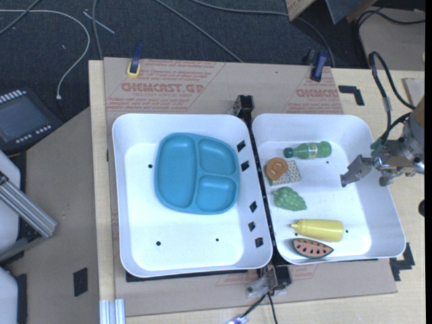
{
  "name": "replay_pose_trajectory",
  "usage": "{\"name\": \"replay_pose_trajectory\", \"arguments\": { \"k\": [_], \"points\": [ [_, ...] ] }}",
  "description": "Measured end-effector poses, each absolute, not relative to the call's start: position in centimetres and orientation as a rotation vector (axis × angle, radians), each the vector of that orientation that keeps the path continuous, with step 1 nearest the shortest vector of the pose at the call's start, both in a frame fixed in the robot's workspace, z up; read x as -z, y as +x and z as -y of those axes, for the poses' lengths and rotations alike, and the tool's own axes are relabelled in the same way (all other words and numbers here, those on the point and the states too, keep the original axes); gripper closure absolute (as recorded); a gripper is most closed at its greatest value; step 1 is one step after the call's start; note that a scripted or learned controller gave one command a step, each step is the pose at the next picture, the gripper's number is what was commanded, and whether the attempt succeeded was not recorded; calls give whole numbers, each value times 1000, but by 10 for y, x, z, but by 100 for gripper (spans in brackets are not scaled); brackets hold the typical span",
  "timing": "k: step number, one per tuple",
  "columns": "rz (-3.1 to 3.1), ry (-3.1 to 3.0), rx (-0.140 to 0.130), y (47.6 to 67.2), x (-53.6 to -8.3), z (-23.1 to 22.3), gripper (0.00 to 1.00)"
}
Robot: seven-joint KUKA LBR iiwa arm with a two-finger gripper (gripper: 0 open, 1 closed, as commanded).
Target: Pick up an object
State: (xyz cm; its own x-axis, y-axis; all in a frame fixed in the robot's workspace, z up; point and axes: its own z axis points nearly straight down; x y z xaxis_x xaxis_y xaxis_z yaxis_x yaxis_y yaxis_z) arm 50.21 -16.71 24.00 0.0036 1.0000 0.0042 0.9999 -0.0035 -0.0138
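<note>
The desk [202, 79] carries two shallow white bins side by side. The left bin [135, 248] holds a blue divided plate [197, 173], which lies toward its 12 o'clock half and has three compartments.

The right bin [378, 228] holds five toy food items, all gathered in its 9 o'clock half. A small green bottle [308, 151] lies on its side nearest the 12 o'clock wall. Just toward 7 o'clock of it sits a brown ring-shaped piece like a doughnut or bagel [277, 169], resting against a speckled flat piece [291, 175]. A bunch of green grapes [289, 198] lies at 6 o'clock of those, apart from them. A yellow squeeze bottle [317, 229] lies on its side further toward 6 o'clock, and a watermelon slice [312, 249] sits just beside it at the bin's 6 o'clock rim.

The arm comes in from 3 o'clock, and its pincer [356, 170] hangs over the bare 3 o'clock part of the right bin, well apart from every item. One dark finger [354, 171] shows pointing toward 8 o'clock; how wide the pincer stands cannot be told, and nothing is seen between its tips.
</note>
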Motion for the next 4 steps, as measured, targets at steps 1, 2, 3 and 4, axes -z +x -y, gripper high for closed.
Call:
{"name": "replay_pose_trajectory", "arguments": {
  "k": [1,2,3,4],
  "points": [
    [2221,-2220,0,505,-246,167,0],
    [2217,-2216,-3,507,-200,158,0],
    [2216,-2216,-4,499,-151,151,0],
    [2217,-2216,-3,500,-89,144,0]
  ]
}}
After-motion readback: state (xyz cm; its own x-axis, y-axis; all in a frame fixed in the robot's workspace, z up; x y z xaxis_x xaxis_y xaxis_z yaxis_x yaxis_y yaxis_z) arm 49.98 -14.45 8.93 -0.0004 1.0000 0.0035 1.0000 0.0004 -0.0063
